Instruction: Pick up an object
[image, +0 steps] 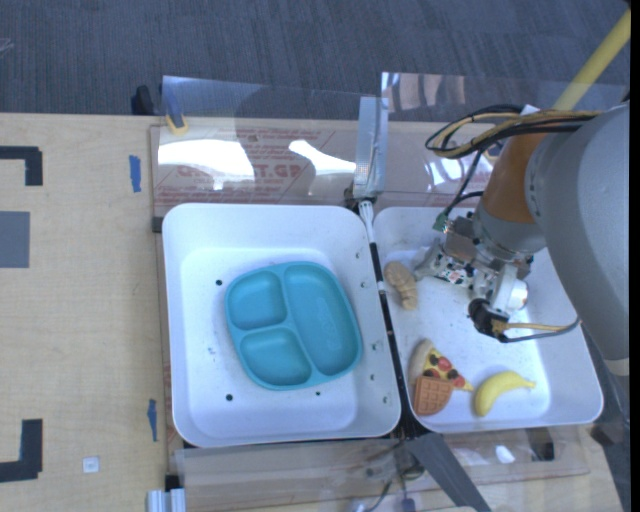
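At the near edge of the right bin (575, 400), two small things side by side: a pizza slice (432, 378) leaning to the left wall, and just beside it, to the right, a banana (497, 391), lying flat on the white floor. Not touching each other.

In the left bin (185, 300), a blue plate (292, 323) with three compartments, turned at a slant, resting about in the middle — nothing lying in the compartments.

Further back in the right bin, close to the wall between the two bins, a small tan piece like bread (403, 284), a little blurred, so hard to name with certainty.

To the right of it, low over the far part of the right bin, the pincer (478, 272) at the end of the grey arm (580, 200) with the orange band — well apart from the banana and the pizza slice, near the tan piece but not touching it. Cannot tell how wide the pincer stands, or if anything sits in it; the wrist and the cables cover it from above.

Behind both bins, a clear sheet (260, 150) standing along the far edge, and the light wooden desk (70, 330) to the left.
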